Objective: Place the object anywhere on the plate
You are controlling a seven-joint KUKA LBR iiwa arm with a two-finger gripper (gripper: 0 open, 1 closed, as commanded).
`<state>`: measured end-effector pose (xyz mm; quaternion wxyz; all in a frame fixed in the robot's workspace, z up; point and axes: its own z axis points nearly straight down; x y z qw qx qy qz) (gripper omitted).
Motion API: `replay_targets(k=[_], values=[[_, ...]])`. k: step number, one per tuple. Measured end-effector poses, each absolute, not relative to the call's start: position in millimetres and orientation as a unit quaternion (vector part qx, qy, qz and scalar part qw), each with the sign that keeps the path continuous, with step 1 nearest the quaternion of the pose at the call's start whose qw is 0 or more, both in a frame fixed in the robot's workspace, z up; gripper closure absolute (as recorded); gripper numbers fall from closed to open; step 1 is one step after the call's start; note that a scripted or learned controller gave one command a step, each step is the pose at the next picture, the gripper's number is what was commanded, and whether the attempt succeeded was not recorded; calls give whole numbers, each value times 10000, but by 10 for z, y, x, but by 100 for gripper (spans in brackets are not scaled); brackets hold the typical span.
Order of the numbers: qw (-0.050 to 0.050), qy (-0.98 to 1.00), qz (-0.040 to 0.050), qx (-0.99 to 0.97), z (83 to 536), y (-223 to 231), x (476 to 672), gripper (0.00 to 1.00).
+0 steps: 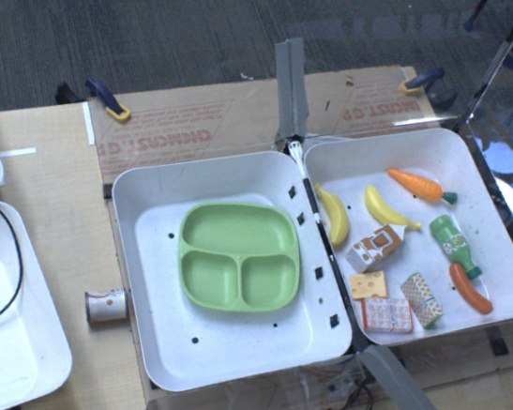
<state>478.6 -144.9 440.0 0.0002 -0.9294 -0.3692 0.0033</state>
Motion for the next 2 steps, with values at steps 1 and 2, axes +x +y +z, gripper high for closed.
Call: replay_targets(k=[1,2], values=[[0,-2491,29,-9685,4300,-1959,4782,100],[-3,-1027,26,-9947,4402,-2217,4785,100]])
